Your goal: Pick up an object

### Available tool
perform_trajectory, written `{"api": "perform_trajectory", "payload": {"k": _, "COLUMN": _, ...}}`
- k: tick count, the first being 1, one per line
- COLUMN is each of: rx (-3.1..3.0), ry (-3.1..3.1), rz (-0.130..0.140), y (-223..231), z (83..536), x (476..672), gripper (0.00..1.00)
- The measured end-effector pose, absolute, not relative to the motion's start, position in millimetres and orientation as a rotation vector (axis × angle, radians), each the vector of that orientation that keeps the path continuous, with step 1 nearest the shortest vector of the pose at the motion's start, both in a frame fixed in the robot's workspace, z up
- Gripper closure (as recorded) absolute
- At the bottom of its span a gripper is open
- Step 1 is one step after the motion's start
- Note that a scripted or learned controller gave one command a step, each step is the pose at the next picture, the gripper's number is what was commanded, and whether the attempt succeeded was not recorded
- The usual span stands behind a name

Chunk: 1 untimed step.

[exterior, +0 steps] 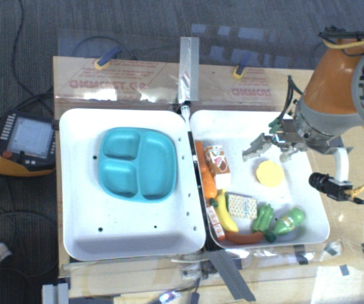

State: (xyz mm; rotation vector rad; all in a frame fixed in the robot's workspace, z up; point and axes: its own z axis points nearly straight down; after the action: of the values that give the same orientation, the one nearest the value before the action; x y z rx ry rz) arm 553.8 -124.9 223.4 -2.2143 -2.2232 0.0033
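No label can be read with confidence: the small carton (216, 159) near the right bin's (314, 230) left wall shows red and white print too fine to make out, and the desk (131, 84) behind the bins carries reddish lettering that stays illegible. The hand (271, 145) hangs over the right bin with its fingers (255, 148) spread apart and nothing between them, just above the yellow disc (269, 173). Along that bin's left and front lie a carrot (208, 181), a banana (226, 213), a patterned packet (241, 205), and green vegetables (278, 221), while the left bin (80, 233) holds a teal divided plate (137, 163).
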Motion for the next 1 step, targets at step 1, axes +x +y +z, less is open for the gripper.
{"api": "perform_trajectory", "payload": {"k": 1, "rx": -2.17, "ry": -2.268, "rz": 0.006, "y": -188.3, "z": 156.5, "x": 575.3, "gripper": 0.0}}
